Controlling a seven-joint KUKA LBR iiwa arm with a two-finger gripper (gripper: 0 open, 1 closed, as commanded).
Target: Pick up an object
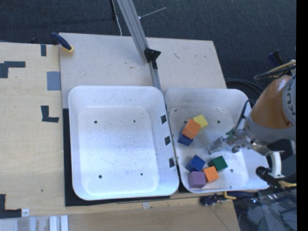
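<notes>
Hovering in the right-hand shallow white bin (pixel 239 98), the metal two-finger gripper (pixel 215 147) holds nothing; finger spacing unreadable, small green cube (pixel 219 163) just below it.

I see the left bin (pixel 77 129) sitting on a black mat (pixel 65 177) atop the pale bench board (pixel 106 57). A grey metal rail (pixel 132 23) slants down to a black bracket (pixel 152 55). A blue-and-yellow clamp (pixel 62 42) sits at the board's far-left corner. Dark carpet (pixel 216 8) lies beyond.
</notes>
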